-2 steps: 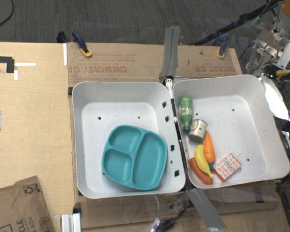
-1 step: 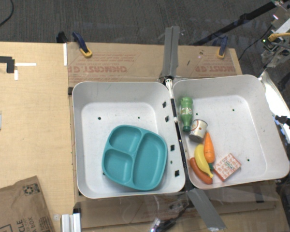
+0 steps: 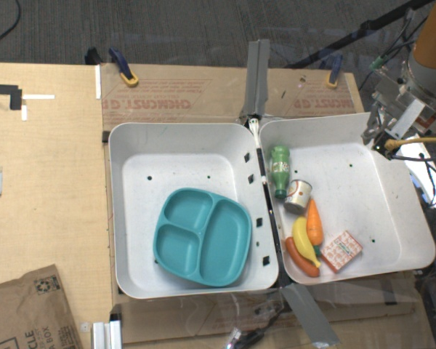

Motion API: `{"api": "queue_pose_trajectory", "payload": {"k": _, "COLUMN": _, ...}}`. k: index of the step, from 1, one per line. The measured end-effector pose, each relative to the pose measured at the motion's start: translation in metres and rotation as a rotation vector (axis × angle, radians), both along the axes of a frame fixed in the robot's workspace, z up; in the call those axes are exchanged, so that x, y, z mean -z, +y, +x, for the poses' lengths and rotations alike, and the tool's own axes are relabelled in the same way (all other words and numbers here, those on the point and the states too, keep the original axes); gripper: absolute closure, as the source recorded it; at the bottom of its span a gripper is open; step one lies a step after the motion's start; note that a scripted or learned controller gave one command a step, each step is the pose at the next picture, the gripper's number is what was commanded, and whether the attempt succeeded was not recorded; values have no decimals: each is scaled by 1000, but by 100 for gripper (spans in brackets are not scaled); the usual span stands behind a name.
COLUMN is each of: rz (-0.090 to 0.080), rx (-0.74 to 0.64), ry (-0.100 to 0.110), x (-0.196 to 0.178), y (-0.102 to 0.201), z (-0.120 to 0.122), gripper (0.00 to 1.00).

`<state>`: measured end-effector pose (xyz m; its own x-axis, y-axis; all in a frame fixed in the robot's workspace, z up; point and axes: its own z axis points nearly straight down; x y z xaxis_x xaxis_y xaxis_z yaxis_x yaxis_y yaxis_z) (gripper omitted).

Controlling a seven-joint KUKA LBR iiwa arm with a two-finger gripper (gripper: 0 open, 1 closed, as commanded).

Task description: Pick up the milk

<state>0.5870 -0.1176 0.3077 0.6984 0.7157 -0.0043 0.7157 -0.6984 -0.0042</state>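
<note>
- milk [image 3: 341, 251]: small flat carton, red-and-white print, lying in right bin [image 3: 392, 195], near its front edge, just right of the carrot [image 3: 315, 222].
- banana [image 3: 303, 241] and a small can [image 3: 298, 195] also sit left of the carton; green bottle [image 3: 279, 169] beyond the carrot.
- hand [image 3: 384, 135]: at the bin's far right corner, well apart from the carton, holding nothing; can't tell how far open.
- step: approach not yet begun.
- next: travel over the carton, descend, avoid the carrot.

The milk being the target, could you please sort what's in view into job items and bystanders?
Job: milk carton, lying flat in the right bin; gripper at that bin's far right corner.

Bystanders: green bottle, can, carrot, banana, teal divided plate in the left bin.
</note>
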Motion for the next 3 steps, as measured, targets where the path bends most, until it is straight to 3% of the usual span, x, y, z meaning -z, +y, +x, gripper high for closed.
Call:
{"api": "queue_pose_trajectory", "payload": {"k": 1, "rz": -2, "rx": 173, "ry": -2, "x": 2, "y": 47, "z": 61, "gripper": 100}}
{"api": "queue_pose_trajectory", "payload": {"k": 2, "rz": -2, "rx": 252, "ry": -3, "x": -35, "y": 40, "z": 57, "gripper": 100}}
{"api": "queue_pose_trajectory", "payload": {"k": 3, "rz": -1, "rx": 108, "ry": 0, "x": 76, "y": 75, "z": 9, "gripper": 100}}
